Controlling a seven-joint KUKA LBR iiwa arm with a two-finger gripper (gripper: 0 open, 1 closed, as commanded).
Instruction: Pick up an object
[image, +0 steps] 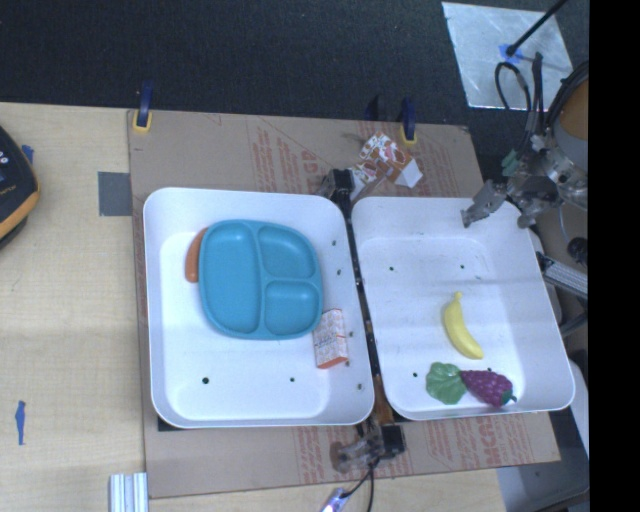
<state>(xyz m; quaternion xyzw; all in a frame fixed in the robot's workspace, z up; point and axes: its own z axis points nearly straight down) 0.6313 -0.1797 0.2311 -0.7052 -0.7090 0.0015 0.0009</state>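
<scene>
My gripper (500, 212) hangs over the far right corner of the right bin (420, 250), open, with nothing between its fingers. A yellow banana (462, 326) lies in that bin, well in front of the gripper. Near the bin's front edge a green leafy toy (445, 383) and a purple bunch of grapes (488, 386) sit side by side. In the left bin (170, 340) a blue divided plate (262, 279) lies flat, with an orange sausage-like piece (192, 258) partly hidden under its left rim. A small printed carton (331, 338) rests by the plate's front right corner.
A crumpled wrapper (385, 160) lies on the cardboard behind the bins. Blue clamps (407, 112) hold the cardboard's far edge. Cables (520, 70) hang at the upper right beside the arm. A black and yellow device (12, 190) sits at the left edge.
</scene>
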